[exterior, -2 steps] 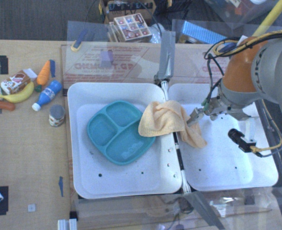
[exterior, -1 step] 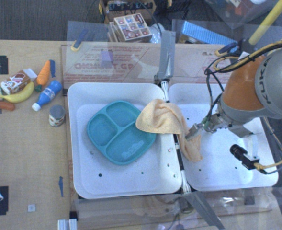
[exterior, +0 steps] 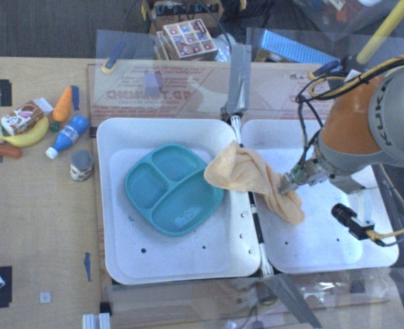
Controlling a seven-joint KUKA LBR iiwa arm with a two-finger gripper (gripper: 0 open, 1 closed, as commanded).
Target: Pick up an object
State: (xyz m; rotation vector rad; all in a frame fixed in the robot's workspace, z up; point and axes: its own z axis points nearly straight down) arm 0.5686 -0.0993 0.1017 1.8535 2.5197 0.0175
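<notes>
A yellow cloth (exterior: 255, 179) drapes across the wall between two white bins (exterior: 112, 184), beside a blue plate (exterior: 172, 189), its right end pinched by the hand (exterior: 289, 183), bare floor beyond.

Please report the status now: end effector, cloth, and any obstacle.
End effector down on cloth in right bin; grip unconfirmed. Cloth draped across divider, one corner on blue plate in left bin. No obstacle seen.

The pale wooden tabletop (exterior: 37, 252) bears two shallow white plastic bins (exterior: 112, 204) side by side. At its left lie a yellow banana (exterior: 25, 136), an orange carrot (exterior: 64, 104), a blue-and-white bottle (exterior: 67, 136) and a small grey can (exterior: 81, 164).
</notes>
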